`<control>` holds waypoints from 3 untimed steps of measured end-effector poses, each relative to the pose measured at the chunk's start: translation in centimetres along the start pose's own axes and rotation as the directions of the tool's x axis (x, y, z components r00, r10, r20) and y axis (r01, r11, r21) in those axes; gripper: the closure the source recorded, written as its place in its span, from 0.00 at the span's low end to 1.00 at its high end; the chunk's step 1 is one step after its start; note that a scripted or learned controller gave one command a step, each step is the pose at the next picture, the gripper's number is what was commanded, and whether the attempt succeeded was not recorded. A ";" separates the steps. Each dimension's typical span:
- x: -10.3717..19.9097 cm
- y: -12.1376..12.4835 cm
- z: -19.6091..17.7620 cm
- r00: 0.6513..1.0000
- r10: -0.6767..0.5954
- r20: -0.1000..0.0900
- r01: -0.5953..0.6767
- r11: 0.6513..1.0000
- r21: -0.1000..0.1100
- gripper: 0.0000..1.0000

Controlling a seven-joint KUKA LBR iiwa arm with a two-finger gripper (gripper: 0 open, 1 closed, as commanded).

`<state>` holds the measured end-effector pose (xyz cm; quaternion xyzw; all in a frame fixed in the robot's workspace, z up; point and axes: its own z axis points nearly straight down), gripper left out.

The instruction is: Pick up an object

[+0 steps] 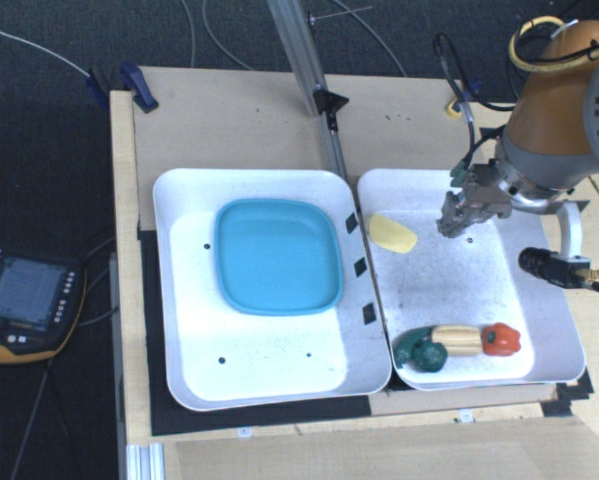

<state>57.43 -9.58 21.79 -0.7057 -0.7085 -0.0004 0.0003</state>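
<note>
The right bin (539, 298) holds a pale yellow lump (392, 233) near its far left corner. Along its near edge lie a dark green piece (421, 353), a tan cylinder (457, 340) and a red piece (500, 339) in a row. My gripper (459, 218) hangs over the far part of the right bin, to the right of the yellow lump and apart from it. Nothing shows between its fingertips.
A turquoise square plate (279, 256) lies in the left bin (184, 368). A slanted metal pole (297, 38) rises between the bins at the back. A black connector (549, 263) sticks out on the right beside the arm. Cables lie on the floor beyond the bench.
</note>
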 end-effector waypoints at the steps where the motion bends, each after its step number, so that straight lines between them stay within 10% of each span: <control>1: 5.9 -1.6 -0.6 1.000 -0.001 -0.001 0.001 1.000 -0.001 1.00; 3: 16.3 -2.8 0.4 1.000 -0.001 0.000 0.001 1.000 0.001 1.00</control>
